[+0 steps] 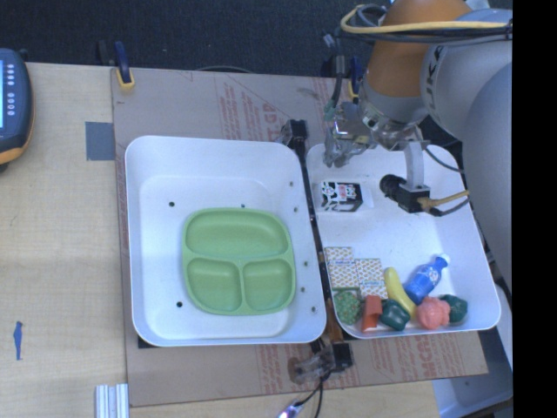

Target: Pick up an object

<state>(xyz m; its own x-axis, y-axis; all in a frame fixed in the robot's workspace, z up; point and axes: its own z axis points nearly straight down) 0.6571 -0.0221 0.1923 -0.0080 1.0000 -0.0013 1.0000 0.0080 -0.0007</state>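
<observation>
Printed matter: the small carton (pixel 340 195) in the right bin (pixel 452 242) bears a black-and-white cow-hide pattern; any lettering on it is too small to read. The patterned packet (pixel 354 273) further toward the near rim shows a fine grid print, also illegible. Faint red printing runs across the cardboard sheet (pixel 226 103) under both bins and cannot be made out.

Arm pose: the arm enters from the right, its orange band (pixel 409 42) high over the far rim of the right bin, wrist turned downward. The gripper (pixel 341 153) hangs at the far left corner of that bin, by the divide between the bins. Its fingertips sit close together with no object between them; whether a small gap remains is not discernible.

Objects: the carton lies just below the fingertips in the view, nearer the camera, apart from them, its long axis running roughly left to right. Well beyond it, at the near rim, lie a yellow banana (pixel 399 289), a blue bottle (pixel 426 279) tilted with its cap pointing up and right, and several small toy foods. The left bin (pixel 148 233), to the fingers' left, holds a green divided plate (pixel 237 260).
</observation>
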